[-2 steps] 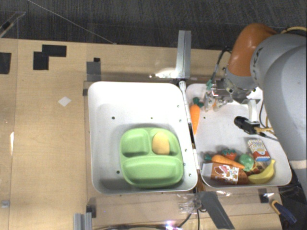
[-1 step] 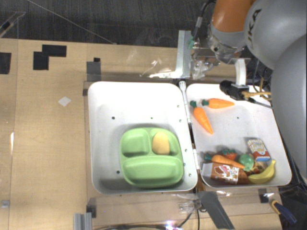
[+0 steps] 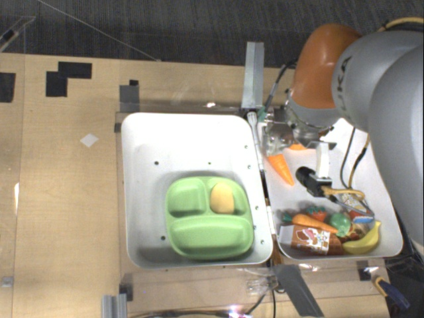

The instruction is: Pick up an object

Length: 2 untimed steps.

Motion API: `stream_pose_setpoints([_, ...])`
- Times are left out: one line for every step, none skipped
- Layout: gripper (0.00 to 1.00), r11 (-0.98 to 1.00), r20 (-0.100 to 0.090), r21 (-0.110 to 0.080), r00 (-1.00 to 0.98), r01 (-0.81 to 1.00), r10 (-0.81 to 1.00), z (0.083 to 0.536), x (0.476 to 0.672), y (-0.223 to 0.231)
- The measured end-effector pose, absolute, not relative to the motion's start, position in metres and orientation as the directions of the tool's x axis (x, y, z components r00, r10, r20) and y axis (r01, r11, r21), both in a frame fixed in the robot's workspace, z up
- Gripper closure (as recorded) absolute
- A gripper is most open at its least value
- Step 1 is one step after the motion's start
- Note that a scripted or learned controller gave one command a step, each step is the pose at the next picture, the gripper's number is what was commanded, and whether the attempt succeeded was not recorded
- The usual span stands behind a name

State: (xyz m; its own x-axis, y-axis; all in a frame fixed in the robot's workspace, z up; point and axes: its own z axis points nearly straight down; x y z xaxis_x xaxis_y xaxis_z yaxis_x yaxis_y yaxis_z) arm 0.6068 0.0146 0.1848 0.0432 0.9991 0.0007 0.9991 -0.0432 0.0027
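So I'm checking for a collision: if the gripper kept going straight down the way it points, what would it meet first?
Most likely the orange carrot, lying on the right bin floor just below the gripper. Depth is hard to judge from this slanted view, so it might land on bare floor beside it.

bright, even overhead light; soft shadows

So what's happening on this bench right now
A grey robot arm with an orange band reaches from the right over the right white bin, its claw low near an orange carrot-shaped toy. A pile of toy food, including a yellow banana, sits at that bin's near end. The left white bin holds a green divided plate with a yellow round item on it.
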Motion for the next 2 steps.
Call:
stream_pose_setpoints([1.0,-0.032,0.0,0.006,0.032,0.999,0.999,0.2262,0.6485,-0.0177])
stream_pose_setpoints([0.0,-0.031,0.0,0.006,0.031,1.0,1.0,0.226,0.6484,-0.0172])
